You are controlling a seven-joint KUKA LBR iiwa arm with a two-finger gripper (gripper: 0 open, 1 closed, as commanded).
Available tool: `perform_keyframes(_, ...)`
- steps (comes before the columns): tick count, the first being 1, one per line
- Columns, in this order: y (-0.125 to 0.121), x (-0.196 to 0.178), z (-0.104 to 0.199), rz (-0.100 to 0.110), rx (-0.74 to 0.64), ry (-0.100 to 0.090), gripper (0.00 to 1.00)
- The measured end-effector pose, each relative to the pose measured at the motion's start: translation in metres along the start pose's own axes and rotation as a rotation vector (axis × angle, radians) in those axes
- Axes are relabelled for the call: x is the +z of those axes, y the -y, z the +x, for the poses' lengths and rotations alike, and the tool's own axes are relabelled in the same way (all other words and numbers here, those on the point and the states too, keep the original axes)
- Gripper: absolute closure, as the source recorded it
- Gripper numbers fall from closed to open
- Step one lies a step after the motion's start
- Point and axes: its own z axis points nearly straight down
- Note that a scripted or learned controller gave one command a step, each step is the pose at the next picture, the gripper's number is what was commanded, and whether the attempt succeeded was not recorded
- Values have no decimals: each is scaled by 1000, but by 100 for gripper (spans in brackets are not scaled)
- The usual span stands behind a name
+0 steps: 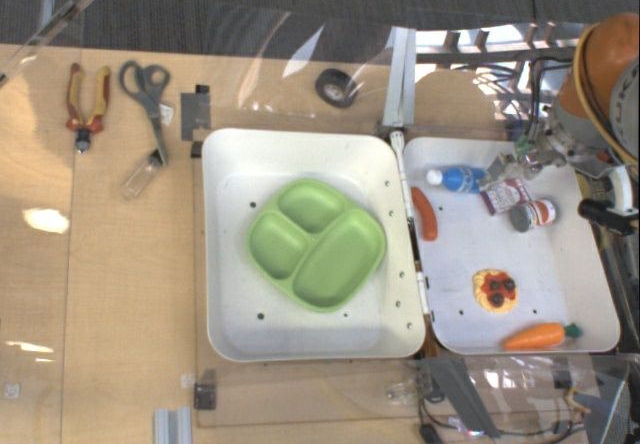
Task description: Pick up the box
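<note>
Two white bins side by side on the bench. Left bin [225, 232] has a green divided plate [317, 244] sitting roughly in the middle. Right bin [590, 292] holds the rest: the box [506, 197], a small pinkish packet, near the back, w/ a blue bottle [455, 178] just to its left and a small red-and-white can [535, 215] touching its front-right side. Red sausage [426, 214] lies along the left wall, mini pizza [496, 290] nearer the front, carrot [540, 335] at the front edge. Gripper [527, 154] hangs right over the back of the box; can't tell its state. Pliers [86, 104], scissors [148, 104] & a tape roll [337, 87] sit on the bench.
</note>
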Motion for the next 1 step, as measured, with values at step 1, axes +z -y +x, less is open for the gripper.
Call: perform_keyframes(1, 15, 3, 27, -21, -64, 10, 0)
